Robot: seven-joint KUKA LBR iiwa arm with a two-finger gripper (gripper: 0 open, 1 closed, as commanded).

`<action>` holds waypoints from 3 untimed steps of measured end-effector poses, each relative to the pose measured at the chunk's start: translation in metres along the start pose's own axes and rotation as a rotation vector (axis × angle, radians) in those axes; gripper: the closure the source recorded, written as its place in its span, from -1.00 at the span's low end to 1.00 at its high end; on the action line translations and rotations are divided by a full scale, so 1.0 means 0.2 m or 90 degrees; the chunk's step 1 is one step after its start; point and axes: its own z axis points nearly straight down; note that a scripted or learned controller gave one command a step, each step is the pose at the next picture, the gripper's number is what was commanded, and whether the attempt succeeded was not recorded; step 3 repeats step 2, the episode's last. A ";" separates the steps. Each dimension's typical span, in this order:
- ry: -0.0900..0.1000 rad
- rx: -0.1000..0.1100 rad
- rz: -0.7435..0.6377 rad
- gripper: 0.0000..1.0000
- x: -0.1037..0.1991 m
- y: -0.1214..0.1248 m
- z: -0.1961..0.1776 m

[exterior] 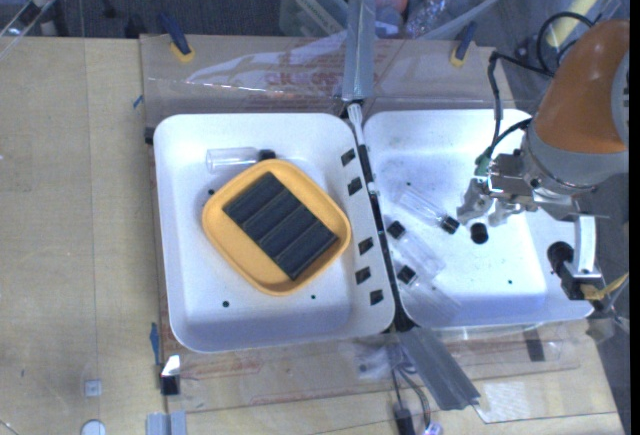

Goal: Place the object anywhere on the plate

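The claw hangs over the right bin; whether its fingers are spread or pressed together cannot be told from here. Well to the claw's left, in the left bin, lies the plate: yellow, rounded-square, set at a diagonal. On the plate rests the object, a dark flat ribbed slab covering most of the plate's centre. A clear tube lies just beyond the plate's far edge.

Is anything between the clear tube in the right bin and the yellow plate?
Yes. The raised divider where the two bins meet lies between the clear tube in the right bin and the yellow plate in the left bin. The plate already carries a dark ridged block.
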 end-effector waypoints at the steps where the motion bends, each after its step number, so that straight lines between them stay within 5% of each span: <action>1: 0.001 0.002 -0.071 1.00 0.23 -0.11 0.11; 2: 0.001 0.002 -0.071 -1.00 0.22 -0.11 0.11; 3: 0.001 0.002 -0.071 -1.00 0.22 -0.11 0.11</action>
